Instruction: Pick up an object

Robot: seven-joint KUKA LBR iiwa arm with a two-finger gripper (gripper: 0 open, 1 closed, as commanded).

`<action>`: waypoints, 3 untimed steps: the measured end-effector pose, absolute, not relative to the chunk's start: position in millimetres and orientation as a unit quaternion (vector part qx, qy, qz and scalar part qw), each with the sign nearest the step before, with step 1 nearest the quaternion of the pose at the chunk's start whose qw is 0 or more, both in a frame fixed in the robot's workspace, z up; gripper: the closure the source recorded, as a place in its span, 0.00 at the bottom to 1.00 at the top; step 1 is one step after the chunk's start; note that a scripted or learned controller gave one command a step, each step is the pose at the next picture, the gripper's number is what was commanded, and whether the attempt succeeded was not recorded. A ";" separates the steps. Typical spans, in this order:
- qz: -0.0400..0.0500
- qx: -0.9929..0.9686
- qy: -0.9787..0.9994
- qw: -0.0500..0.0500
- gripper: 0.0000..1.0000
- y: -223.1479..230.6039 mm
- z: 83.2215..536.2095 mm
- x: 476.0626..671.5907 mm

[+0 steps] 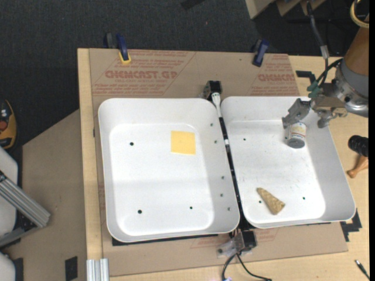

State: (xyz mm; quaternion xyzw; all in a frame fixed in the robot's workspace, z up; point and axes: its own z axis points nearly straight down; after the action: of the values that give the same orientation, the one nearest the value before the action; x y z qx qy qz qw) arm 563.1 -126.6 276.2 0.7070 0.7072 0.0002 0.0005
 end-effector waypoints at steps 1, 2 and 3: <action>0.001 0.707 0.707 0.002 1.00 -126.6 286.8 563.7; -0.001 0.704 0.710 -0.003 1.00 -24.6 242.8 583.2; 0.005 0.705 0.709 0.005 1.00 25.3 355.6 630.0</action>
State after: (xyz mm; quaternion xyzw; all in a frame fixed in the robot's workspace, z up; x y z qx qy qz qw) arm 630.0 25.3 355.6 0.7049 0.7092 0.0053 0.0051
